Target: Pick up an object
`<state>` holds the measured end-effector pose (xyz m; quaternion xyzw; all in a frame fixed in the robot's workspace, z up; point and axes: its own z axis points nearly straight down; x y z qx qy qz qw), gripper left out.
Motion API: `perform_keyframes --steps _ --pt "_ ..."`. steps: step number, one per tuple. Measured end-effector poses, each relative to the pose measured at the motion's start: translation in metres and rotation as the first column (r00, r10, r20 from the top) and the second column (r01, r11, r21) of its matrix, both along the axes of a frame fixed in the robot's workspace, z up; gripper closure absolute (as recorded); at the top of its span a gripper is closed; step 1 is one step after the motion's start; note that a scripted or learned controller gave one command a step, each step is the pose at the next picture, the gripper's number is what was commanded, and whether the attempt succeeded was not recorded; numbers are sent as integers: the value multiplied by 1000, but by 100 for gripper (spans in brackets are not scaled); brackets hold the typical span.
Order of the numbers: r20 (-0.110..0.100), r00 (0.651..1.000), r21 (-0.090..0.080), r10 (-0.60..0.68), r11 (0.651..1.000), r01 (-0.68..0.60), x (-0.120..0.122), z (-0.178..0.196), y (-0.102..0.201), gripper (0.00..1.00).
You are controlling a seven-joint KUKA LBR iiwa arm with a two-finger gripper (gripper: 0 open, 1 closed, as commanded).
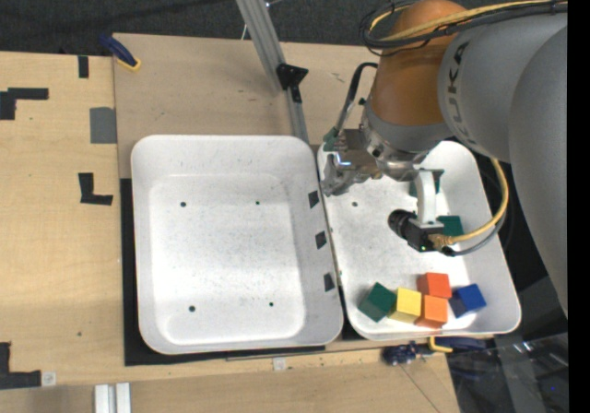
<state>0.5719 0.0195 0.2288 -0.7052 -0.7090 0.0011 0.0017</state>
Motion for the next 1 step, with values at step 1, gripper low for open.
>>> perform_keyframes --steps 1 --pt "1 1000 2 3 1000 -3 -15 6 62 100"
